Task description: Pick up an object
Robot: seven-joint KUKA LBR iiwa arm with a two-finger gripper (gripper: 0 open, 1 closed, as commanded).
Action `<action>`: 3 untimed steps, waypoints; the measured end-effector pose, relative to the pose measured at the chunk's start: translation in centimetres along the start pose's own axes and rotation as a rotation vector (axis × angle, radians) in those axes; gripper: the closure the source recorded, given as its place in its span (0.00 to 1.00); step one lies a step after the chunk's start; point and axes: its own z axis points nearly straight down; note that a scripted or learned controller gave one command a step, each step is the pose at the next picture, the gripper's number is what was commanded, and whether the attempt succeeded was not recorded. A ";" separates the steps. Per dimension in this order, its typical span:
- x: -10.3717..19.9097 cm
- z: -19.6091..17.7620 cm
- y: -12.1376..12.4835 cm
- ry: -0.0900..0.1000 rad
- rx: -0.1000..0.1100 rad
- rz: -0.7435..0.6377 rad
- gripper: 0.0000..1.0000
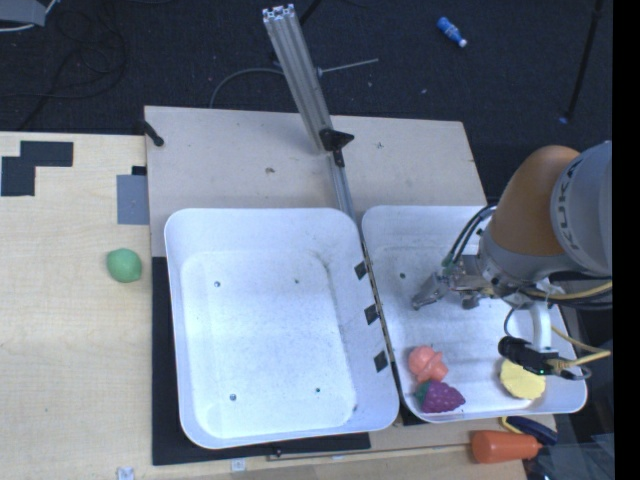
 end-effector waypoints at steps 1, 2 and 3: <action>-0.1 -1.2 0.1 0.000 -0.003 0.002 1.00; 0.2 -7.4 0.1 -0.001 -0.005 0.001 1.00; 0.9 -11.9 0.5 0.000 -0.004 0.000 1.00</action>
